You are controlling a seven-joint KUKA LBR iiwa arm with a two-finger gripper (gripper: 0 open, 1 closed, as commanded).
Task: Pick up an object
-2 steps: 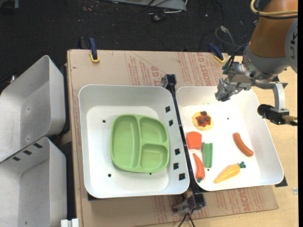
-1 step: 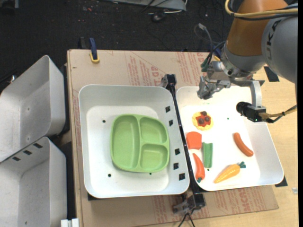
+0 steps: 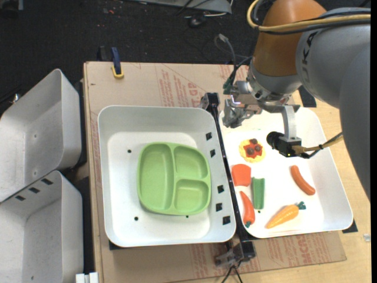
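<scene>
The right bin [image 3: 333, 217] holds several toy foods. A yellow tart with dark berries [image 3: 252, 149] lies near its middle, with an orange-red piece [image 3: 241, 174] just below it. A green pod [image 3: 258, 192] and a red chili [image 3: 247, 207] lie side by side. An orange carrot [image 3: 283, 215] rests near the front wall, and a sausage [image 3: 302, 180] lies to the right. My gripper [image 3: 234, 115] hangs over the bin's back left corner, above and left of the tart, with nothing seen in it.
The left bin [image 3: 118, 128] holds a green divided plate [image 3: 174, 178]. The wall between the two bins [image 3: 222, 158] runs just left of the gripper. A black fitting with a cable [image 3: 283, 143] hangs from the arm over the right bin.
</scene>
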